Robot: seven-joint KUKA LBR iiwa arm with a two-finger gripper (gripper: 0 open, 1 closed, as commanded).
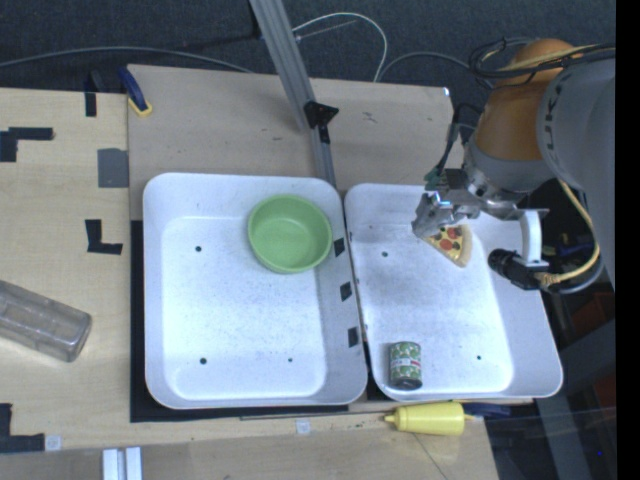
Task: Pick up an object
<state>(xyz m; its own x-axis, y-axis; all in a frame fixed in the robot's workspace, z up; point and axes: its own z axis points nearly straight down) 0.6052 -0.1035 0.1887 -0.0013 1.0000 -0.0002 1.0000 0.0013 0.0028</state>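
Note:
My gripper (433, 218) hangs over the far part of the right bin (500, 368), below the grey arm with its orange band. A toy pizza slice (454, 244) lies right beside and slightly in front of the gripper tip, partly covered by it. I cannot tell whether it touches the slice. A small green can (405, 364) stands near the front edge of the right bin. A green bowl (290, 233) sits at the back of the left bin (200, 368).
A yellow squeeze bottle (430, 419) lies on the bench just in front of the right bin. A clear plastic tumbler (40, 320) lies on the bench at far left. A grey pole (290, 58) slants up behind the bins.

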